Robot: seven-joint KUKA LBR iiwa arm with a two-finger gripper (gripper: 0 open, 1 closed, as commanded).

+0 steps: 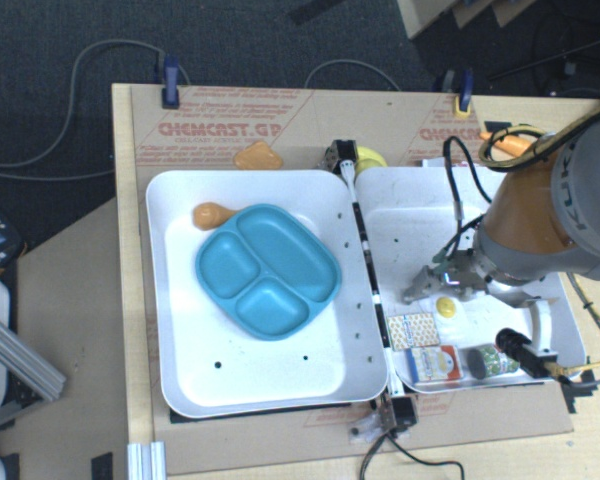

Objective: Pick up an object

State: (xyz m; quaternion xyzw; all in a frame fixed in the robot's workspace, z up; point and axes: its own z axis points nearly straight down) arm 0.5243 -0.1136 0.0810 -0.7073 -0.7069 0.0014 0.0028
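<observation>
Three small packets [442,353] lie near one gripper [432,281], its finger spread impossible to tell.

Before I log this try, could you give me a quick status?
Gripper low in right bin, nothing seen held. Small yellow object beside it. Packets along near wall; blue tray in left bin.

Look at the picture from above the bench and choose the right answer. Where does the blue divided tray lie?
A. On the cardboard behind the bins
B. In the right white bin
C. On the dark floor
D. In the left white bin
D. The blue divided tray lies flat inside the left white bin, next to a small orange object, while the arm works over the right white bin.
</observation>
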